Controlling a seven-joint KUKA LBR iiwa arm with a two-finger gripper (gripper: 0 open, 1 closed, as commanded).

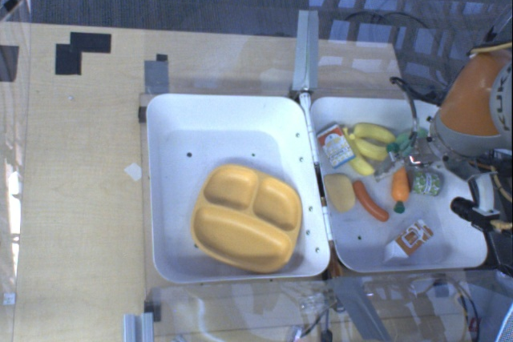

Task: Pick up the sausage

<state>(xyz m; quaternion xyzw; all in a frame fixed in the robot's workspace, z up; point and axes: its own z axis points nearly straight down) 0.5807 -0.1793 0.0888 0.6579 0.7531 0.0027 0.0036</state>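
- The two-finger gripper (410, 158) hangs low over the upper middle of the right-hand shallow white bin (453, 251), at the end of the grey arm with the orange band (474, 102) reaching in from the right. Clutter and the slanted view mask its tip, so I cannot tell whether it is spread or closed. Nothing is seen held.
- Just below the gripper stands a small orange carrot with a green stub (400, 185), and beside that a green, label-wrapped cylindrical container (427, 183). Both sit close enough to obstruct a descent, in my judgement.
- The task item, a reddish-orange sausage of glossy plastic (371, 201), lies flat on the bin floor, angled from upper left to lower right. It is left of the carrot and apart from the gripper.
- A pale tan, potato-like lump (340, 192) sits just beside the sausage's upper end; contact cannot be confirmed.
- Further out in this bin: a bunch of yellow bananas (371, 146), a red-and-white pouch (337, 147) and a small brown-and-white carton (414, 235).
- The left-hand shallow white bin (183, 136) holds a single yellow three-compartment plastic tray (247, 217), well apart from the work.
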